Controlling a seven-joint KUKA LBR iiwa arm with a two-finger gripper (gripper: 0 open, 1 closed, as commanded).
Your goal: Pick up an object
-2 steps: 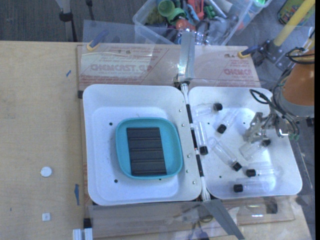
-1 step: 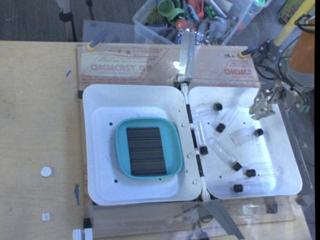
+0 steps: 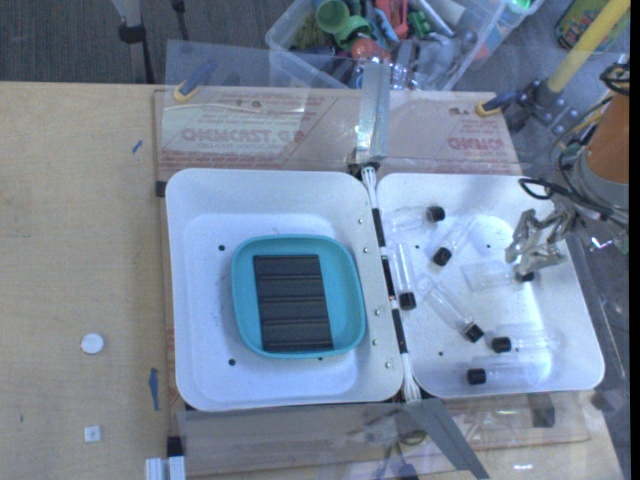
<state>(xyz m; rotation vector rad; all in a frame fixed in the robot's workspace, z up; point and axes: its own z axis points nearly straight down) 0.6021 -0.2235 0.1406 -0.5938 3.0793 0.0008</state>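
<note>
Tool [image 3: 527, 258] hangs low over the right bin [image 3: 575, 368], clear black-capped vials [image 3: 455, 313] scattered just left of it, and a teal tray [image 3: 345, 298] in the left bin [image 3: 195, 268].

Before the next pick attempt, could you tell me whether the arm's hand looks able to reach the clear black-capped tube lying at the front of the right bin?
Probably yes: the hand hovers over the right bin, and nothing covers that tube.

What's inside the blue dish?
Inside the teal dish, which sits in the left bin, lies a dark ribbed rectangle. It covers the middle of the dish floor, so anything beneath it is hidden.
</note>
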